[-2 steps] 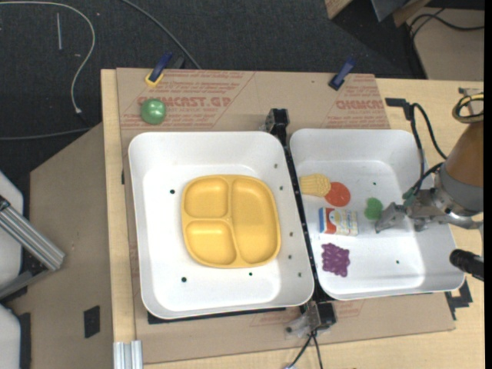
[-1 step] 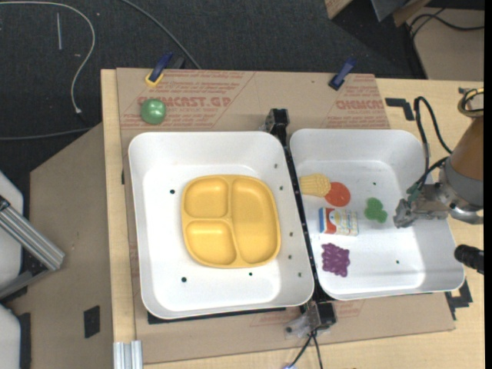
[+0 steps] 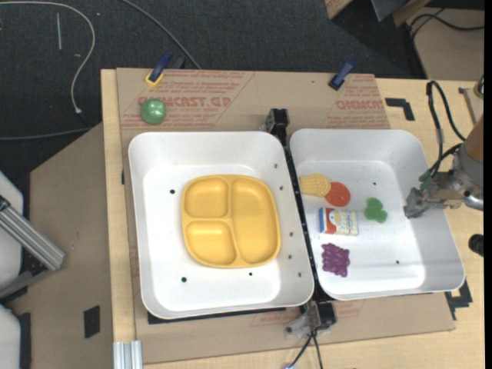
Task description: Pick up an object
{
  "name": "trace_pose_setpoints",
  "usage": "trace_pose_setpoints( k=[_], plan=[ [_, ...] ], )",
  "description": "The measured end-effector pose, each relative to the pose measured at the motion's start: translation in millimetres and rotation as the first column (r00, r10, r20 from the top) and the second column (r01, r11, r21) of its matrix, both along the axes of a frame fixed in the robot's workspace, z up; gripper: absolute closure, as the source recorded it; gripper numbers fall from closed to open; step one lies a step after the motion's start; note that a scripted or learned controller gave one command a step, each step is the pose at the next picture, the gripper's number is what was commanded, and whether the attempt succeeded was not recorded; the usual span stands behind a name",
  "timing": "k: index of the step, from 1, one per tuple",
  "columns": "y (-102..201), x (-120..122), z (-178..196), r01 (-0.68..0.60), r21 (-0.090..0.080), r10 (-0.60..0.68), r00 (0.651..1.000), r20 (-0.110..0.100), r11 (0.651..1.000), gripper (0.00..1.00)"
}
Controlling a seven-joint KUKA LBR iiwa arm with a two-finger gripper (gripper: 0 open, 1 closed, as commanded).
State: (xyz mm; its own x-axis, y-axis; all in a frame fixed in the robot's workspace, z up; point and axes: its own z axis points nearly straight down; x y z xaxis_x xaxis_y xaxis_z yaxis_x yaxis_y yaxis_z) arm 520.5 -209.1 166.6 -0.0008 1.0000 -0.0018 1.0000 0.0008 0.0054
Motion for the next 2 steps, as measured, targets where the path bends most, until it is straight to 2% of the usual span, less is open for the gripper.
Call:
trace_pose_setpoints(
  k=[1,2],
  plan=[
    [3.7,10.5,58.6,-0.001,-0.001,0.001,1.0,0.003,1.0,1.0],
    [3.7,11.5,72.2,-0.001,0.0,0.001,1.0,-0.001,1.0,1.0]
  ],
)
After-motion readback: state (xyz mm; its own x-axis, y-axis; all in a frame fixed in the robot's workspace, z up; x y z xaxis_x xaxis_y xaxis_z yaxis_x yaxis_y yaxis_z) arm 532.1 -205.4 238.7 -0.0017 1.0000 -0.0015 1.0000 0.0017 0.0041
